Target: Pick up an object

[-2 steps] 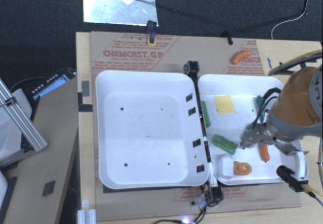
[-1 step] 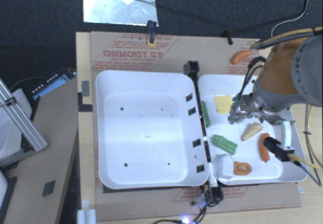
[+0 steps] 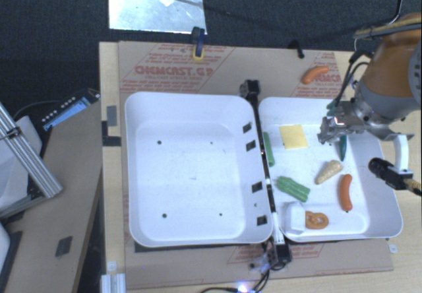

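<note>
**Where things lie around me**

My end effector [image 3: 335, 128] hangs over the right bin [image 3: 389, 219], at the frame's right. Below it lie a carrot [image 3: 328, 171], sausage [image 3: 345, 192] and pretzel [image 3: 316, 220]; a cheese slice [image 3: 293, 136] lies left.

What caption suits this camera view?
Grey robot arm's gripper poised over right white bin of toy foods, beside yellow square.

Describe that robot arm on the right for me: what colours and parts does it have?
The arm is a thick rounded body, grey, with a broad orange band above the wrist. Dark cables loop along its side. At its end sits the gripper, a small boxy block of grey metal and black parts.
</note>
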